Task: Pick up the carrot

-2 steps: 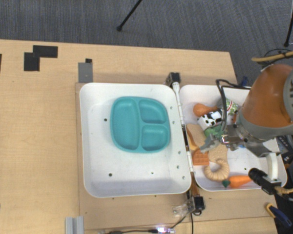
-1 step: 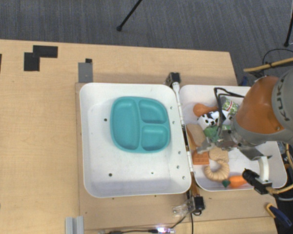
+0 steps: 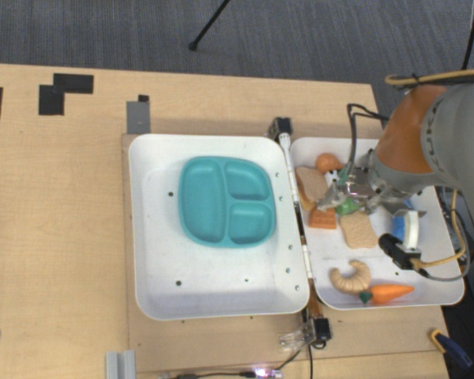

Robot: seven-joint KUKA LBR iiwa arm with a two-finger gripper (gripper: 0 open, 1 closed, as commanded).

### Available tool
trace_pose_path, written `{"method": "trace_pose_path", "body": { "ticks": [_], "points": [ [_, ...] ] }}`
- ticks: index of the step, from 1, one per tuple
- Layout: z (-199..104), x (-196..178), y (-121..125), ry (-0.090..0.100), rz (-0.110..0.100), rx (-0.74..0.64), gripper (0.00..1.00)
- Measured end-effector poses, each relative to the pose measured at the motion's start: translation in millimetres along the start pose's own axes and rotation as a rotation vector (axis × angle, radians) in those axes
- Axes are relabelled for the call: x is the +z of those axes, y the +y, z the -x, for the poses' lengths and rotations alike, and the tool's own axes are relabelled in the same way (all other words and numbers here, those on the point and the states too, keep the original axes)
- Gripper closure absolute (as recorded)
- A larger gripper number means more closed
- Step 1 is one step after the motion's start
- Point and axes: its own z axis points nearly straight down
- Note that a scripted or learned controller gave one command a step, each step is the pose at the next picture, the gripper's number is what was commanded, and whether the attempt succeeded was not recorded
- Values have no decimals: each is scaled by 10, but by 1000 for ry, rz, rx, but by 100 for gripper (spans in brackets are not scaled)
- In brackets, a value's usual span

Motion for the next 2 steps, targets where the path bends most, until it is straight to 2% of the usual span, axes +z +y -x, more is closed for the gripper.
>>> {"method": "trace_pose_path", "body": {
  "ticks": [1, 2],
  "points": [
    [-87, -23, -574, -4, 24, 127, 0],
    [-89, -8, -338, 1, 2, 327, 0]
  ]
}}
